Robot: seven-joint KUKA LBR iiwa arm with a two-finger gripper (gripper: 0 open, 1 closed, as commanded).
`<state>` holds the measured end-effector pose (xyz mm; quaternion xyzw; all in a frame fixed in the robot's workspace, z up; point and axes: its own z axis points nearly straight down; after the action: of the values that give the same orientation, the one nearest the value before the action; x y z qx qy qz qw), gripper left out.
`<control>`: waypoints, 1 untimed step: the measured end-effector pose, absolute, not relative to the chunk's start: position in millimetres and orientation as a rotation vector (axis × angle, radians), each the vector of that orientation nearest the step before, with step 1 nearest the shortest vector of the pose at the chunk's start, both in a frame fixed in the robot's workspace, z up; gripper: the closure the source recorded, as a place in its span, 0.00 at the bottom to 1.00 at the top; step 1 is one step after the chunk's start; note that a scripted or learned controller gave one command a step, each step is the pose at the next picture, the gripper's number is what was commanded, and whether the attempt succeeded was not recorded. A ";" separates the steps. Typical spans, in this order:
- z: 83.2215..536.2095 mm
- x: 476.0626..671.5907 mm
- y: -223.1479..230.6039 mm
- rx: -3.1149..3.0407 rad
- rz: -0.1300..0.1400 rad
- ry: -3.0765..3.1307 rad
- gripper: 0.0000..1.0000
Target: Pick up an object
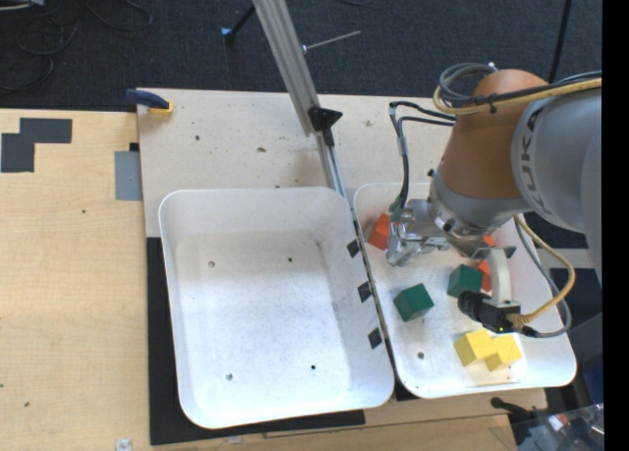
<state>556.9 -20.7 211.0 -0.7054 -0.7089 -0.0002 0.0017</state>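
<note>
Camera view looks down on the grey arm (550,154) reaching in from the right of the frame, its orange band (482,144) bulging above the wrist at the upper part of the right bin (550,370). The metal hand (403,243) points down and leftward near that bin's upper-left corner; whether it is spread or pressed together cannot be told. An orange block (377,233) lies just beside the hand, at its left. Lower in the bin sit a green cube (414,302), a darker green block (464,282) and yellow blocks (488,350) near the bottom right. The left bin (197,213) fills mid-frame on the bench (226,135).
</note>
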 end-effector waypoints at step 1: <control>226.4 574.7 26.3 -2.215 -0.001 -2.225 1.00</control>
<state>574.7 26.3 226.4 -0.7054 -0.7088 -0.0003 0.0009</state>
